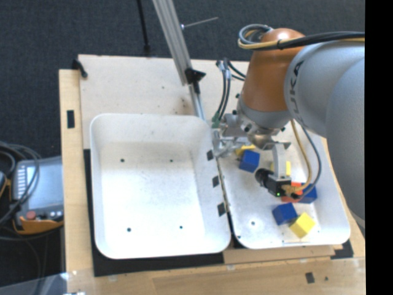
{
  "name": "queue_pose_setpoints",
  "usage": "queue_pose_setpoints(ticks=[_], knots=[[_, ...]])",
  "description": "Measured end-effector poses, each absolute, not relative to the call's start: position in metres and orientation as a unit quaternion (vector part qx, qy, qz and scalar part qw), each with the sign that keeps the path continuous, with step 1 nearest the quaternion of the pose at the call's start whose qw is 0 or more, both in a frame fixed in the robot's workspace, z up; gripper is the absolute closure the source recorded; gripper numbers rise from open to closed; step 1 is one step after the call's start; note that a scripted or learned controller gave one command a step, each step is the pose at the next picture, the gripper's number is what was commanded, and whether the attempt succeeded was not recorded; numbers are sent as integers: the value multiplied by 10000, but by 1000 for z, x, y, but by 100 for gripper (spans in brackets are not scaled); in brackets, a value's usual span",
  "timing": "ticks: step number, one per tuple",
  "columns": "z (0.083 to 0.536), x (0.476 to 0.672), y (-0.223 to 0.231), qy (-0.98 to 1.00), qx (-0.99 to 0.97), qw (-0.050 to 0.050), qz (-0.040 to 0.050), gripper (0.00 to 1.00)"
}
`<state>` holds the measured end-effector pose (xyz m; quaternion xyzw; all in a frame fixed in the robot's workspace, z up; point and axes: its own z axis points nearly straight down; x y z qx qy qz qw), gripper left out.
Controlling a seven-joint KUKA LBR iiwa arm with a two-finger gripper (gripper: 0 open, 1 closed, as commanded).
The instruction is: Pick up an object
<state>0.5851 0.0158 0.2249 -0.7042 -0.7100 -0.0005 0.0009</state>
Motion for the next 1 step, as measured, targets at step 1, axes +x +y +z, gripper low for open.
queue_pose_setpoints(ticks=[1], knots=[[240, 576, 67, -7102, -7040, -1, -18, 100]])
